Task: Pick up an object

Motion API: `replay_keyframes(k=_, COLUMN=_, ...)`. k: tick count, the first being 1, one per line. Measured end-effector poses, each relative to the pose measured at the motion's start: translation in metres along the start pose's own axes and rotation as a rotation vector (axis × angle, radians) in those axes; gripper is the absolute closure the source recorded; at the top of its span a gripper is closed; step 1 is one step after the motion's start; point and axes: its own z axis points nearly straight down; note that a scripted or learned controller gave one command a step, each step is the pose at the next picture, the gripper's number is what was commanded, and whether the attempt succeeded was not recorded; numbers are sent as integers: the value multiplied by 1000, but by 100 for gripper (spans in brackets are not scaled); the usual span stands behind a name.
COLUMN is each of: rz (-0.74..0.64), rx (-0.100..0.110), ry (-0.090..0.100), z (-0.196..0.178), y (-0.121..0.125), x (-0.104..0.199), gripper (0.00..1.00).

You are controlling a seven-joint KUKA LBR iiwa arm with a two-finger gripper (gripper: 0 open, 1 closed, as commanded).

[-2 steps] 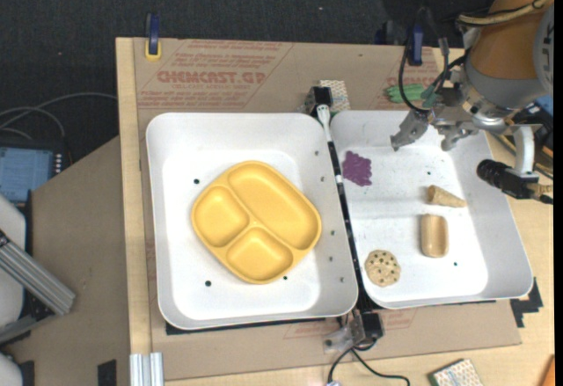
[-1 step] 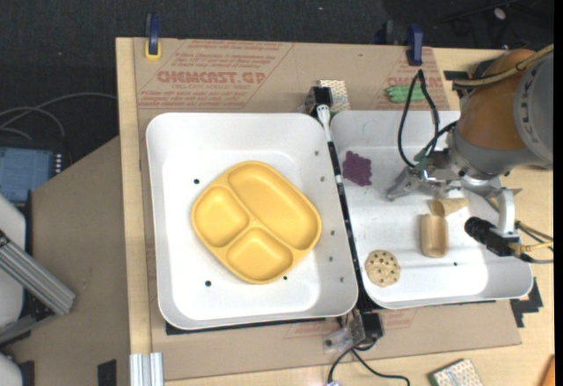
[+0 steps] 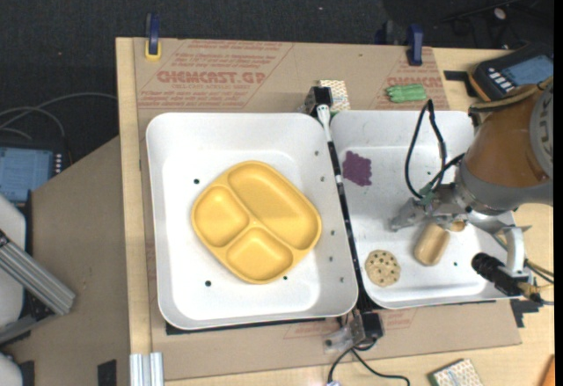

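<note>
Claw (image 3: pixel 431 219) hovers above my tan cylinder (image 3: pixel 430 244) at the right bin's (image 3: pixel 400 134) five o'clock; grip state unclear, pickup unfinished.

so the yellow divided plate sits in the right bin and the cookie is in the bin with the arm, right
Not quite. The camera view shows the yellow divided plate in the left bin, not the right one. The cookie is indeed in the right bin, where the arm reaches in.

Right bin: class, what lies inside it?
The right bin holds a purple piece, a cookie and a tan object below the gripper. The arm covers the bin's right part.
</note>
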Motion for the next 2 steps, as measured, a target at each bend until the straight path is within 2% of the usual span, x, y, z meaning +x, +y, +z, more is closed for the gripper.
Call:
replay_keyframes(k=1, rz=-5, rx=-4, ry=0, z=0, y=1, x=36, gripper=0)
replay_keyframes(k=2, rz=-1, rx=-10, ry=-4, z=-11, y=2, x=33, gripper=100)
